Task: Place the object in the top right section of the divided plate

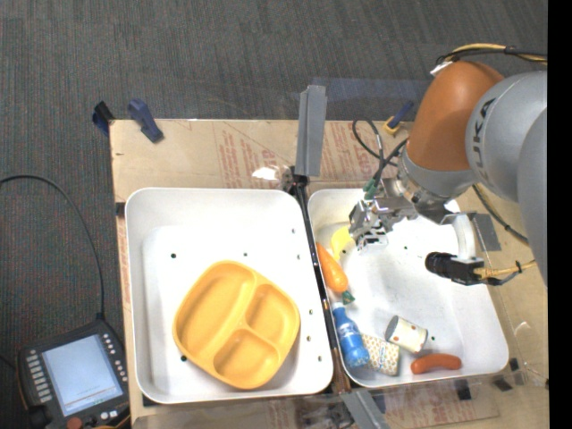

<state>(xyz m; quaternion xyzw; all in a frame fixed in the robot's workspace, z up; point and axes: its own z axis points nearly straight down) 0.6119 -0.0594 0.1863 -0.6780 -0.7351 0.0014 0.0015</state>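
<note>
The yellow divided plate (pixel 237 324) lies in the left white bin (pixel 156 213), turned at a slant, with nothing in its three sections. My gripper (pixel 369 228) hangs over the upper left part of the right bin (pixel 474 329), just right of a small yellow object (pixel 340 239) by the bin's left wall. An orange carrot (pixel 333 272) lies directly below that yellow object. Nothing can be seen held in the gripper.
Along the right bin's front lie a blue bottle (pixel 350 340), a white patterned piece (pixel 384 356), a small pale can (pixel 407 333) and a red sausage (pixel 436 363). A grey post (pixel 311 141) stands behind the bins. A teach pendant (pixel 76 378) sits at the lower left.
</note>
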